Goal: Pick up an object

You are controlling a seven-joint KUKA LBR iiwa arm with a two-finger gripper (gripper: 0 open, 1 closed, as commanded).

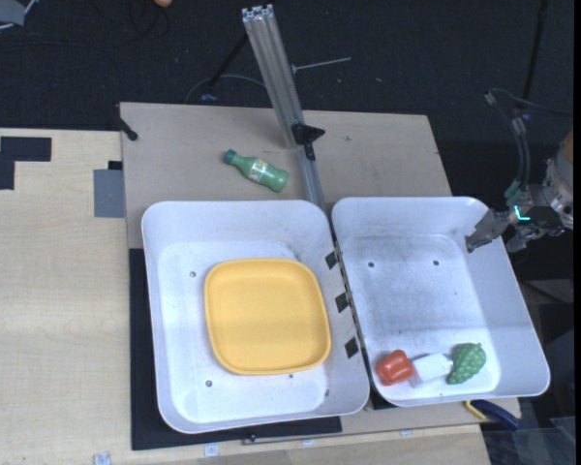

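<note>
The end effector (488, 229) hovers at the right white bin's (416, 289) far right rim; its grip state is unreadable. A red pepper-shaped toy (395, 366), small white block (431, 367) and green grape-cluster toy (467, 361) lie along that bin's near edge.

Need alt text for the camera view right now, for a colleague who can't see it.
The gripper sits at the right bin's far right rim, away from the red item, white block and green item in its near corner. A yellow plate lies in the left bin; a green bottle lies on the bench behind.
</note>
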